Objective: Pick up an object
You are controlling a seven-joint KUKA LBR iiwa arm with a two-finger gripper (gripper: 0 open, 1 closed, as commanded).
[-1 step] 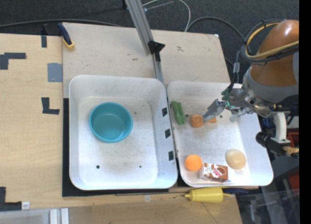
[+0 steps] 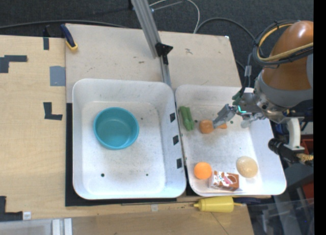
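My gripper (image 2: 220, 121) reaches down into the right bin (image 2: 265, 142), slanting in from the right over its middle. Its tip is right beside a small orange-brown ball (image 2: 206, 127), and a bit of orange (image 2: 223, 125) shows just under it. I cannot see anything held. A green oblong piece (image 2: 186, 118) lies by the bin's left wall. Near the front of this bin sit an orange ball (image 2: 202, 170), a red-brown packet (image 2: 224, 180) and a cream egg-shaped object (image 2: 247, 166).
The left bin (image 2: 81, 178) holds a blue bowl (image 2: 116, 128). A yellow bottle (image 2: 216, 204) lies on the bench in front of the right bin. A grey pole (image 2: 147, 20) slants across the back, ending between the bins.
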